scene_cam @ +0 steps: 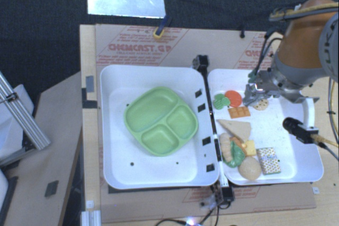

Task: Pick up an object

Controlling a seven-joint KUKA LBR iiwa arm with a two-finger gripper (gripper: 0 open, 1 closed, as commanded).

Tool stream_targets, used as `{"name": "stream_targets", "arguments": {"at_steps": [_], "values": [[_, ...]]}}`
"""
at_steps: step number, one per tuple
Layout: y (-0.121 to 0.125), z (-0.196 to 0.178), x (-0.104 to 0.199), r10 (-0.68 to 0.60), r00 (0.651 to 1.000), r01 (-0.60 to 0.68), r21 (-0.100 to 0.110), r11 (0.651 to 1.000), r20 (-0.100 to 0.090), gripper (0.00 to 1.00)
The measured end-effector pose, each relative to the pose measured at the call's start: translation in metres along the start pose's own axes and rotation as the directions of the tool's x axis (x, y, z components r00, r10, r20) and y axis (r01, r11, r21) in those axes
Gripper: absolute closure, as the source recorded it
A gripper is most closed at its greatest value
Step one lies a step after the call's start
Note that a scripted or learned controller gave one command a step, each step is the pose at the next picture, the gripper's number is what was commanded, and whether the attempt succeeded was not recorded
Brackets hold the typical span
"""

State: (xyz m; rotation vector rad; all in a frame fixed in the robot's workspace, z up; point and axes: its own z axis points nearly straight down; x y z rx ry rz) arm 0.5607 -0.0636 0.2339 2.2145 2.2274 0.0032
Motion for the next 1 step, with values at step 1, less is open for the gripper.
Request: {"name": "stream_targets", "arguments": {"at_steps": [1], "values": [[0.0054, 0.0079, 0.0058, 0.0, 1.0, 0.0, 0.001, 1.0, 0.001, 1.0]]}}
